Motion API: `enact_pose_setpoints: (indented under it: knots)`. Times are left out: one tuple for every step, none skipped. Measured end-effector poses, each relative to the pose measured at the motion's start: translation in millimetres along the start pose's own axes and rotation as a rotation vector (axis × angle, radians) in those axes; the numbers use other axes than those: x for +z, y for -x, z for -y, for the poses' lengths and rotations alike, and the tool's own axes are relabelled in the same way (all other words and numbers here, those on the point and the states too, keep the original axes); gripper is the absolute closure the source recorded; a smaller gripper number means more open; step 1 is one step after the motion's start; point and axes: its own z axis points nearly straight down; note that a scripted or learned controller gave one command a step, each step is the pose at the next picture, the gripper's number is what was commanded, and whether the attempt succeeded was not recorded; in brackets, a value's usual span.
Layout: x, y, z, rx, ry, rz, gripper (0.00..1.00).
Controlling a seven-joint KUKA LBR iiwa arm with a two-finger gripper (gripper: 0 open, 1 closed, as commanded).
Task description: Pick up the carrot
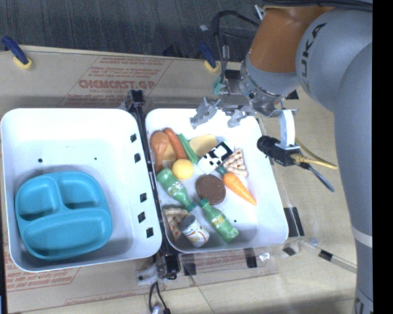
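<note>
Nearest the camera, a small jar (pixel 195 231) was seen lying at the front edge of the right bin (pixel 265 195), beside a green bottle (pixel 220 221). Behind the green bottle and just to its right, the carrot (pixel 238 187) was found on the bin floor, its thick end touching a striped wedge (pixel 236 163) and its tip pointed toward the bin's front right corner; its long axis was set on a diagonal. It was judged light, stiff and smooth, best pinched across the thicker half. The gripper (pixel 217 113) was seen well behind the carrot, over the bin's back rim, fingers spread and nothing held.
</note>
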Motion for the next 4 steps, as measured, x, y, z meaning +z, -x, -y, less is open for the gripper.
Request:
enact_pose_setpoints:
  knots:
    - [9, 50, 63, -0.376, 0.001, 0.003, 0.0]
    - [101, 118, 81, -0.465, -0.004, -0.001, 0.0]
    - [175, 117, 69, -0.345, 0.014, 0.004, 0.0]
    - [164, 117, 68, -0.357, 0.01, 0.006, 1.0]
